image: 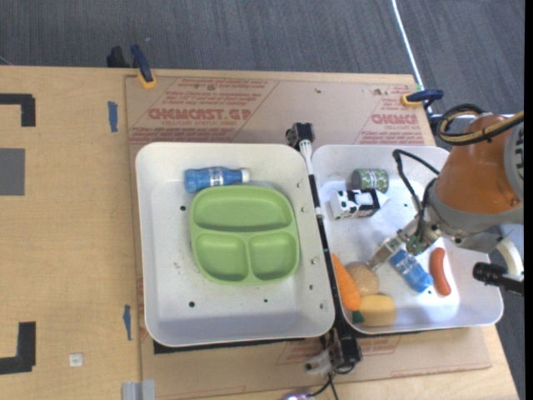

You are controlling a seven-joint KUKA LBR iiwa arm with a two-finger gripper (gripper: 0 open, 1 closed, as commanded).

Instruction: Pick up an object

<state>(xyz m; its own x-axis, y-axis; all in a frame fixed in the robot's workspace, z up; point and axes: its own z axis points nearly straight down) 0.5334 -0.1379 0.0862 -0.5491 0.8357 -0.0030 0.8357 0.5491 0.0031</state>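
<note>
My gripper (401,252) hangs low over the right bin (479,311), below the arm's orange band (473,173). A small blue object (414,272) lies right at its tip; whether it is held is unclear. Beside it on the right lies a red sausage (440,272). To the left of the gripper sit a tan round piece (362,278), an orange carrot (345,282) and a yellow piece (377,308). Further back in this bin are a green can (369,179) and a black-and-white box (356,203).
The left bin (158,248) holds a green divided plate (244,232) and a blue bottle (215,177) lying behind it. A black clamp (299,133) sits at the back between the bins. A white cable (401,27) runs across the floor behind.
</note>
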